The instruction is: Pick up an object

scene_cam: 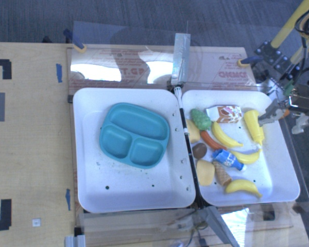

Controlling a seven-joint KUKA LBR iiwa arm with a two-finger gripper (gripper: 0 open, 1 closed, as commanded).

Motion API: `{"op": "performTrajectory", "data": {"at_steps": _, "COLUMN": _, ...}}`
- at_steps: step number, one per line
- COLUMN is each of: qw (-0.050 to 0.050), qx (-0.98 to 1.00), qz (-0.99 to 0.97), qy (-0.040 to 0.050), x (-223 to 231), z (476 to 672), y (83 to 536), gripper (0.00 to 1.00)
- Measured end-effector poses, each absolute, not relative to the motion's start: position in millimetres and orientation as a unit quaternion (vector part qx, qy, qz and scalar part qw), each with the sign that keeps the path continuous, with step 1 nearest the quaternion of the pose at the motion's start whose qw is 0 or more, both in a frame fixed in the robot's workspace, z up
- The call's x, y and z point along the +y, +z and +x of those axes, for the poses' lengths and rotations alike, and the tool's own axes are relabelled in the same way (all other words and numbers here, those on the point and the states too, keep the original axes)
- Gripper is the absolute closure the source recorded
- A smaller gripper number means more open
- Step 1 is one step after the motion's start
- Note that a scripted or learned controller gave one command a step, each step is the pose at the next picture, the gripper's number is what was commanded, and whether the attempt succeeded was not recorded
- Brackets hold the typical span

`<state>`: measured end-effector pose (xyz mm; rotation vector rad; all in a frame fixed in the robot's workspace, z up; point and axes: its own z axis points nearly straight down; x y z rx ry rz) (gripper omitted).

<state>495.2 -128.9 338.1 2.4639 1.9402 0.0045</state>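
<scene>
Toy foods lie in a heap in the right bin (284, 153), and none of them is lifted up. Closest to us is a yellow banana (242, 188), lying near the front wall of that bin. Just behind it sit a yellow lump (205, 173) and a brown cone (222, 175), side by side and touching. A little blue packet (229, 159) lies behind the cone, and a second banana (249, 156) curves beside it. A small brown ball (199, 150) rests near the wall between the two bins.

Farther back, a third banana (224, 136) lies slanted, with an orange carrot (212, 139) right against it. A green veggie (200, 119) sits behind the carrot. Next to it lies a white and orange carton (227, 113). A fat yellow piece (254, 126), maybe corn, lies to the right of the carton.

The gripper (272, 117) hangs at the far right side of this bin, just beside the fat yellow piece. It is not holding any toy that I can see. I cannot tell if the pincer is spread or pressed together, because it is small and blurry.

The left bin (87, 153) holds a blue plate (135, 135) with three sections. It lies flat near the middle.

Behind both bins stands a clear shiny panel (118, 68).
</scene>
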Motion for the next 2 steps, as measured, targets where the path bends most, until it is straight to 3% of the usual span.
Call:
{"op": "performTrajectory", "data": {"at_steps": 1, "qw": -0.005, "qx": 0.555, "qz": 0.832, "qy": -0.0051, "x": -90, "z": 547.8, "y": 175, "gripper": 0.00}}
{"op": "performTrajectory", "data": {"at_steps": 2, "qw": -0.003, "qx": 0.684, "qz": 0.730, "qy": -0.0017, "x": -111, "z": 558.5, "y": 94, "gripper": 0.00}}
